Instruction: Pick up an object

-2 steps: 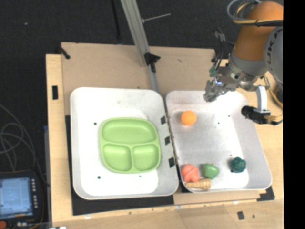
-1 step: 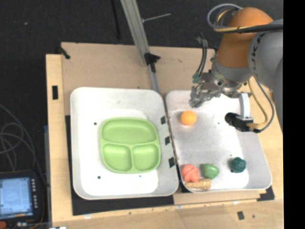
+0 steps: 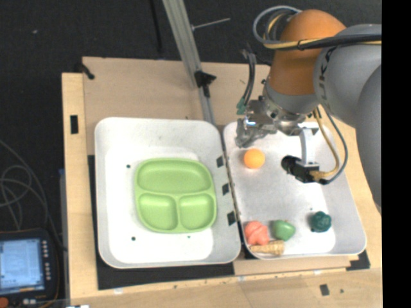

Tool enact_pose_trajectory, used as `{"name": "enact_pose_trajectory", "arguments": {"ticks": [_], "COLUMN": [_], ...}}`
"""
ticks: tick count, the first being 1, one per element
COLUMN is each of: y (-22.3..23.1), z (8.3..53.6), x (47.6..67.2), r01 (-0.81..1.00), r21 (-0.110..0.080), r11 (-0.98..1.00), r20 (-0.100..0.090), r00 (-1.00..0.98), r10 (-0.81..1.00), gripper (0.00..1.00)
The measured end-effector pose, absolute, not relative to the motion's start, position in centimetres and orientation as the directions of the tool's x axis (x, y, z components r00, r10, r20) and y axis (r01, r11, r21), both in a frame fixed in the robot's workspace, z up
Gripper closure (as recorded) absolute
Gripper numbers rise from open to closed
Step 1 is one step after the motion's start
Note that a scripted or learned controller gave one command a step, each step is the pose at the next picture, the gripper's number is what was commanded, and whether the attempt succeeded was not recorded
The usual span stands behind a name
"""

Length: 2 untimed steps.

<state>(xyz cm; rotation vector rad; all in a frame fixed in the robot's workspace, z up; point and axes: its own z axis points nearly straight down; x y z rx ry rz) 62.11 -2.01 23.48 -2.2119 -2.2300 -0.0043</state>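
An orange ball (image 3: 253,159) lies in the upper left part of the right bin (image 3: 340,236). My gripper (image 3: 246,135) hangs at the bin's top left corner, just above and left of the ball, with nothing visible between its fingers. Along the bin's front edge lie a pink object (image 3: 255,231), a green object (image 3: 282,229), a tan piece (image 3: 270,248), and a dark green object (image 3: 320,221) further right.
The left bin (image 3: 115,236) holds a green divided plate (image 3: 175,194). A metal pole (image 3: 186,43) slants down to the bins' shared back edge. A black cable fitting (image 3: 300,169) hangs from the arm over the right bin's middle.
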Motion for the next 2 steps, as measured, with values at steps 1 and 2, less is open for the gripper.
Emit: {"name": "enact_pose_trajectory", "arguments": {"ticks": [1,2], "y": [2.6,8.7], "z": [23.2,23.6], "x": [59.7,57.8], "r01": [1.000,1.000], "r21": [0.000,0.000], "r11": [0.007,0.010], "r20": [0.002,0.003], "r00": [-0.007,-0.010], "r10": [1.000,1.000], "gripper": [1.00,1.00]}}
